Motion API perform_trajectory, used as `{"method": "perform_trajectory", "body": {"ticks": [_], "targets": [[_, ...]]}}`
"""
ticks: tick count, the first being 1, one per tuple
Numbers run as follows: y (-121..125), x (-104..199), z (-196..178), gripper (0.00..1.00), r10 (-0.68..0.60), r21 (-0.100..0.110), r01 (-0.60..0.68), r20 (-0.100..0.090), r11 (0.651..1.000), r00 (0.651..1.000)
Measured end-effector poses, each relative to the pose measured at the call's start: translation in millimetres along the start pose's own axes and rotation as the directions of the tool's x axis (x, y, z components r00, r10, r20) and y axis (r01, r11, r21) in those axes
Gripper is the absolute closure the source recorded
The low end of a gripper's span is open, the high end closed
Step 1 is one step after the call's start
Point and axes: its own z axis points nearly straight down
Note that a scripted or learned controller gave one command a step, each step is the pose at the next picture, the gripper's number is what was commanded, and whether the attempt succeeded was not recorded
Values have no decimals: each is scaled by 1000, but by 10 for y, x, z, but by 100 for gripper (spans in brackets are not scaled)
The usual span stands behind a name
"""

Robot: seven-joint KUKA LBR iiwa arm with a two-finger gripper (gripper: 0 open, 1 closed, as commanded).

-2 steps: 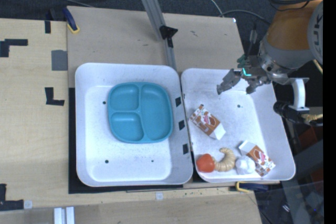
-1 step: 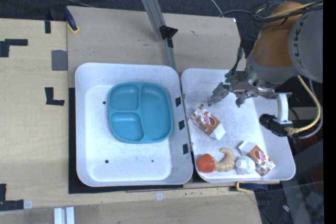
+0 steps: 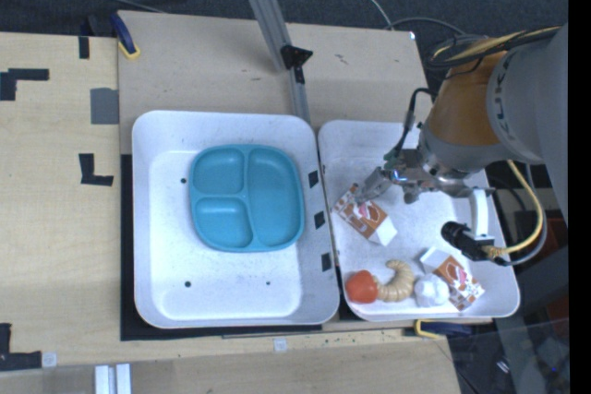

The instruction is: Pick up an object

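In the right bin point(image 3: 365, 141) several small items lie. A red-and-white carton point(image 3: 364, 216) is near the bin's left wall. Along the front edge sit a red tomato point(image 3: 362, 287), a tan croissant point(image 3: 399, 280), a white lump point(image 3: 428, 292) and a second carton point(image 3: 457, 281). My gripper point(image 3: 383, 183) hangs low over the bin, just up and to the right of the first carton and close to its top corner. Nothing shows in its grasp. The grey and orange arm point(image 3: 471, 111) covers the bin's far right part.
The left bin point(image 3: 166, 291) holds a blue divided plate point(image 3: 247, 198). A slanted metal pole point(image 3: 266, 5) comes down to the gap between the bins at the back. Cables point(image 3: 517, 235) loop along the right bin's right rim.
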Motion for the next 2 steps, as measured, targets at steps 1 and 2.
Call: {"method": "perform_trajectory", "body": {"ticks": [1, 2], "targets": [[66, 2, 227, 0, -2, -26, 2, 2, 1000, 1000], [84, 5, 118, 100, -1, -32, 1, 2, 999, 1000]]}}
